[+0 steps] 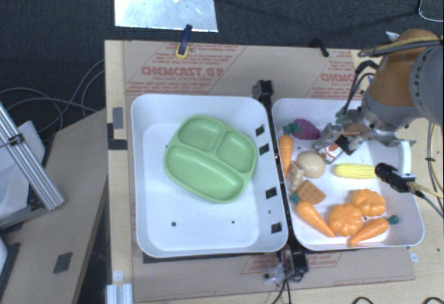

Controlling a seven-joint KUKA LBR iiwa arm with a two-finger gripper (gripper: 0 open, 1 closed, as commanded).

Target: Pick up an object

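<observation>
The arm (406,80) reaches in from the right and its gripper (338,139) hangs low over the upper part of the right bin (416,226), close above a small red and white object (333,152), though I cannot tell whether the claw is apart or together. Around it in that bin lie toy foods: a purple piece (304,130), a mushroom (310,164), a yellow corn cob (354,171), a cracker (309,192), three carrots (285,153) (313,218) (368,230) and two small orange pumpkins (345,218) (368,202). The left bin (149,226) holds a green divided plate (210,157).
</observation>
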